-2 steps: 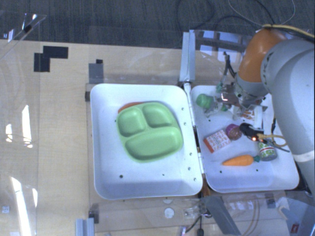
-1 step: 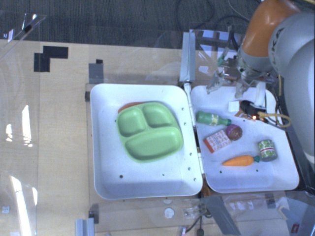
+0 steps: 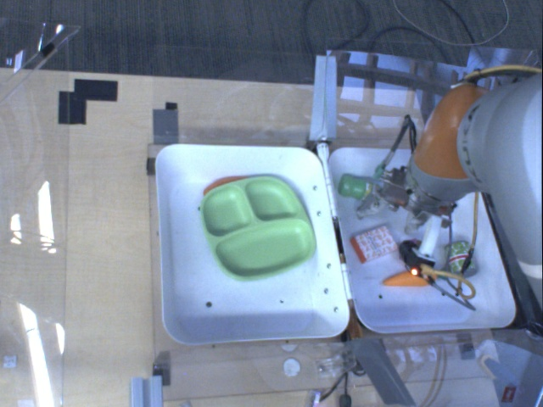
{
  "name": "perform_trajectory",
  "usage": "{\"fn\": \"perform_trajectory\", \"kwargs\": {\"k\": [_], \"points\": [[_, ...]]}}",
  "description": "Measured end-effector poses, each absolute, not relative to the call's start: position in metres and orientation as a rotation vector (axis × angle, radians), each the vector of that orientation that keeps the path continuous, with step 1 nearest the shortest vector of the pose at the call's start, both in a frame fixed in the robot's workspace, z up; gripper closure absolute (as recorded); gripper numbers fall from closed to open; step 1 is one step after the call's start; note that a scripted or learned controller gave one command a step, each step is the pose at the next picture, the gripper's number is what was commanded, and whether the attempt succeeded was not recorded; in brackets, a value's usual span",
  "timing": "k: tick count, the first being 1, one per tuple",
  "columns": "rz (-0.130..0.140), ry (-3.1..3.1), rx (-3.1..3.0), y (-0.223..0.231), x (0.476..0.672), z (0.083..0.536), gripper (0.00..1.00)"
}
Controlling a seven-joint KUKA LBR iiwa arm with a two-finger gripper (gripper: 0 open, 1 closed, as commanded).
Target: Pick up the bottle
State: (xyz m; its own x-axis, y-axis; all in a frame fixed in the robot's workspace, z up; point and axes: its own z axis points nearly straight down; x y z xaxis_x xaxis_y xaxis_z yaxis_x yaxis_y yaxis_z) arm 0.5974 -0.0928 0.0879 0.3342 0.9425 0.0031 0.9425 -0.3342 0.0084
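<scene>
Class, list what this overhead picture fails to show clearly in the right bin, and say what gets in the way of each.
- Tool: its tips sit under the arm's wrist, so open or shut is unreadable.
- Green bottle: its right end is covered by the tool.
- Small green-and-white item: too small to identify.
- Red-patterned card: print too small to read.

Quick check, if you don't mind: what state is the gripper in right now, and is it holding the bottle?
Gripper: over the right bin, beside the green bottle; open or closed cannot be told, and no hold on the bottle is visible.
</scene>
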Motion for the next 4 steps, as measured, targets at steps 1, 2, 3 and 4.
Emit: {"fn": "perform_trajectory", "kwargs": {"k": [1,2,3,4], "points": [[0.007,2.058,2.369,-0.103,0.561,0.125,0.00],[0.008,2.056,2.367,-0.136,0.596,0.196,0.00],[0.007,2.099,2.331,-0.089,0.665,0.126,0.00],[0.048,2.220,2.172,-0.082,0.651,0.107,0.00]]}}
